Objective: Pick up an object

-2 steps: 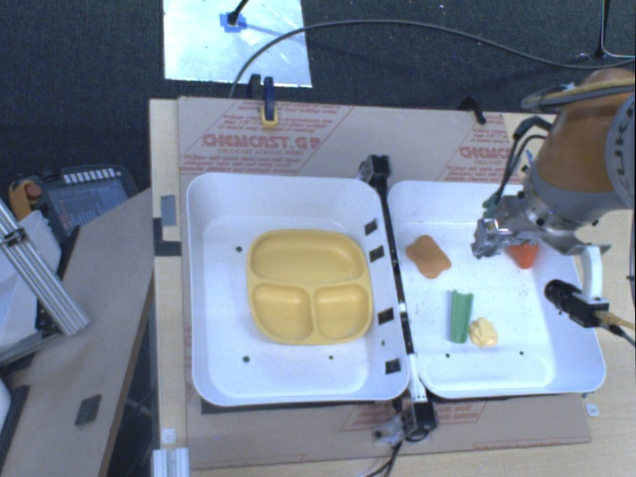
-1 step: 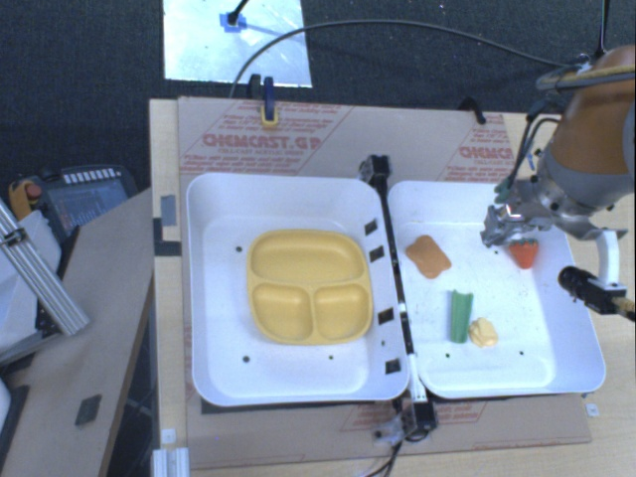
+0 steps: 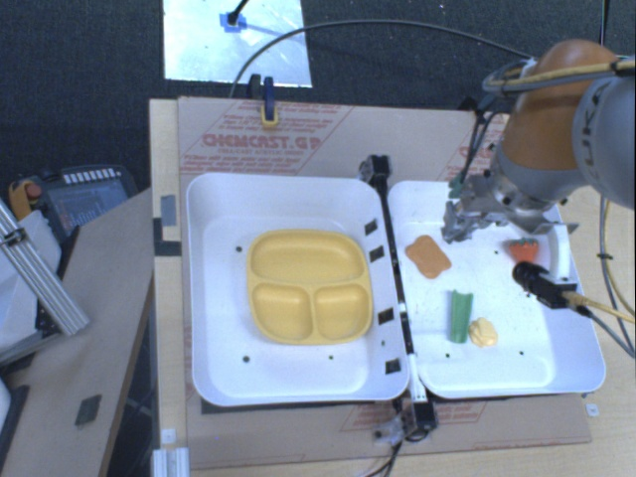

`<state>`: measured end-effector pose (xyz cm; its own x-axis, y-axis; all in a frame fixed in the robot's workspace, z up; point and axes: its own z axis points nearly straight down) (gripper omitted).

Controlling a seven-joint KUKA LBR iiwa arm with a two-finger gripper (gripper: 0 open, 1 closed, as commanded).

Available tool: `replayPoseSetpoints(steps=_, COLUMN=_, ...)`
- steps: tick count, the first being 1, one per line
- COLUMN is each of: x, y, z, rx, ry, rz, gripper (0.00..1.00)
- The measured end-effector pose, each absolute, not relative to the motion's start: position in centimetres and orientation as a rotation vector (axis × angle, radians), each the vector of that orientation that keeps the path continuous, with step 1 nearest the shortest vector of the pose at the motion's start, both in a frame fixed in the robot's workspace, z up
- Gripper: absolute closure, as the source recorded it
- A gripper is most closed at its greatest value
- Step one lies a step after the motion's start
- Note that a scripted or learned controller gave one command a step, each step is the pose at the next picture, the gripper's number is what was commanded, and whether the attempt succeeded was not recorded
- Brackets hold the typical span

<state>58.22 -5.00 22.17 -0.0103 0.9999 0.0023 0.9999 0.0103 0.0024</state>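
Note:
The right bin [image 3: 497, 371] holds an orange-brown flat piece [image 3: 428, 256], a green stick [image 3: 459, 315], a small yellow lump [image 3: 483, 333] and a red-orange item [image 3: 525, 250] near the right wall. My gripper [image 3: 459, 225] hangs over the bin's upper part, just above and right of the orange-brown piece. I see nothing held in it. The arm's grey and orange wrist [image 3: 547, 117] rises behind it.
The left bin [image 3: 219, 366] holds a yellow three-compartment tray [image 3: 308, 284]. A black divider strip [image 3: 390, 266] runs between the bins. A black fitting with a cable [image 3: 542, 284] sits over the right bin's right side.

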Motion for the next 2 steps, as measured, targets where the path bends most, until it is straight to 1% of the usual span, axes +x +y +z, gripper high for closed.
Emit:
replayPoseSetpoints(steps=1, x=59.2, y=0.0, z=23.0, rx=2.210, ry=2.232, rz=0.005, gripper=1.00)
replayPoseSetpoints(steps=2, x=61.9, y=4.4, z=22.9, rx=2.210, ry=2.231, rz=0.007, gripper=1.00)
